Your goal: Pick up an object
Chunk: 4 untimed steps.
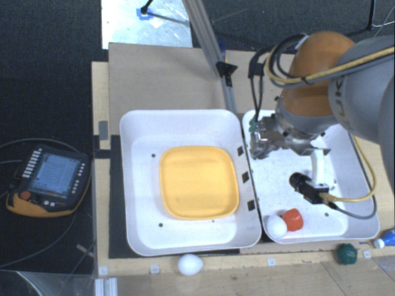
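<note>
Two balls [284,222] crowd right bin [352,227] near rim; claw [258,142] apart.

robot lab (teach pendant [46,184])

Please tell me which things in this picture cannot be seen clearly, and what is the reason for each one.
- Gripper, camera view: the fingers are too small and blurred against the right bin to tell open or shut.
- Bin floor under the arm: hidden by the arm's body.
- Blue object: cut off at the right edge, so it cannot be identified.
- White ball and orange object: close together; contact unclear.
- Pendant screen: too small to read.
</note>
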Each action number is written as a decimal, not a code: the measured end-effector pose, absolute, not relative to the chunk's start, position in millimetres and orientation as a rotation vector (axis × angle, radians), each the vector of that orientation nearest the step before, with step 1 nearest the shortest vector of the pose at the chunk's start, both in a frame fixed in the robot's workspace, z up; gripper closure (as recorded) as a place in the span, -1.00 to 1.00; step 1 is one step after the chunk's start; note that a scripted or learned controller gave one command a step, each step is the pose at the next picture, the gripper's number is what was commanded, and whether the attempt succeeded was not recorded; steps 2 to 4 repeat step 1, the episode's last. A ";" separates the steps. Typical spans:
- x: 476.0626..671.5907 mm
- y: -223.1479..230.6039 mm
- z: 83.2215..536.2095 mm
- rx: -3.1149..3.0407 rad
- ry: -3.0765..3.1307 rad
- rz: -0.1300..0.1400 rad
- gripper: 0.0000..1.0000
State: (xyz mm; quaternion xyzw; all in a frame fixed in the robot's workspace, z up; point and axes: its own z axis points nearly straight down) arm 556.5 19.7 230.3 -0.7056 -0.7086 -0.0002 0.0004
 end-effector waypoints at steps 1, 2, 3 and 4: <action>556.6 67.8 239.2 -2.216 -2.227 -0.003 1.00; 556.6 67.8 239.2 -2.216 -2.227 -0.003 1.00; 556.6 67.8 239.2 -2.216 -2.227 -0.003 1.00; 556.6 67.8 239.2 -2.216 -2.227 -0.003 1.00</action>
